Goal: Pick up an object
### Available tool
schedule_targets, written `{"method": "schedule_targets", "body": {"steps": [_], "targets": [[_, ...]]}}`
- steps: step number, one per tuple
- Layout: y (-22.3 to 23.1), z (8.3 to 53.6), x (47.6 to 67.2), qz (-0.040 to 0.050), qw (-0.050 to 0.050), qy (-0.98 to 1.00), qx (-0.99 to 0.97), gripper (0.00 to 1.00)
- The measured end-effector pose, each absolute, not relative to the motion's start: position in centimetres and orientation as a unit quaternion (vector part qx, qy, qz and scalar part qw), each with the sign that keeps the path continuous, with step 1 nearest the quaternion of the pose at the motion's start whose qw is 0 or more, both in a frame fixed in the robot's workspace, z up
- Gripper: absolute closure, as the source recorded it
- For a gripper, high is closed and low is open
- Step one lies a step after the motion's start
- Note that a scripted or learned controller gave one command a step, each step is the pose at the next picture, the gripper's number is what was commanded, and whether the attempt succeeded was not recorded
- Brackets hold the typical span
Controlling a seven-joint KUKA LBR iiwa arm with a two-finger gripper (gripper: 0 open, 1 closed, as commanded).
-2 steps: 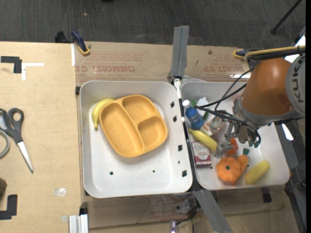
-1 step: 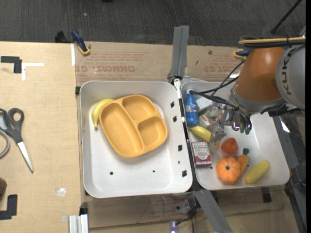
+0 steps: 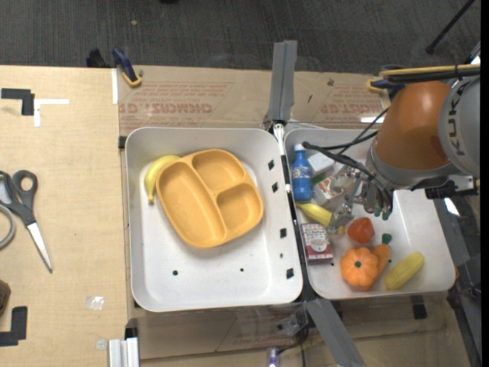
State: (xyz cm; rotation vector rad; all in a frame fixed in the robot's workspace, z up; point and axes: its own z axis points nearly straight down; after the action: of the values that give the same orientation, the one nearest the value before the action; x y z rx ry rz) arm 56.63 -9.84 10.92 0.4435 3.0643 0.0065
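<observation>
My gripper (image 3: 356, 202) hangs low over the middle of the right bin (image 3: 428, 274), under the orange wrist band. Just below it lies a red tomato (image 3: 361, 228), with a yellow banana (image 3: 314, 213) to its left. A blue bottle (image 3: 301, 174) lies at the bin's left wall. A small orange pumpkin (image 3: 360, 267) and a yellow corn cob (image 3: 404, 271) rest near the front edge. A red and white packet (image 3: 315, 241) lies by the front left. Nothing shows between the fingers, and the wrist hides how they stand.
The left bin (image 3: 153, 281) holds a yellow divided plate (image 3: 210, 197) with a second banana (image 3: 157, 174) tucked at its far left rim. Scissors (image 3: 27, 209) lie on the wooden bench at the left. A grey divider post (image 3: 281, 90) rises between the bins.
</observation>
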Motion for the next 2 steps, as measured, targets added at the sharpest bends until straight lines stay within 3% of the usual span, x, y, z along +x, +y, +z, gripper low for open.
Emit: {"method": "schedule_targets", "body": {"steps": [1, 2], "targets": [[-11.4, 9.3, 51.6, 0.0, 0.002, 0.98, 0.2, 0.0], [-11.2, 9.3, 61.0, -0.0004, 0.002, 0.986, 0.168, 0.0]]}}
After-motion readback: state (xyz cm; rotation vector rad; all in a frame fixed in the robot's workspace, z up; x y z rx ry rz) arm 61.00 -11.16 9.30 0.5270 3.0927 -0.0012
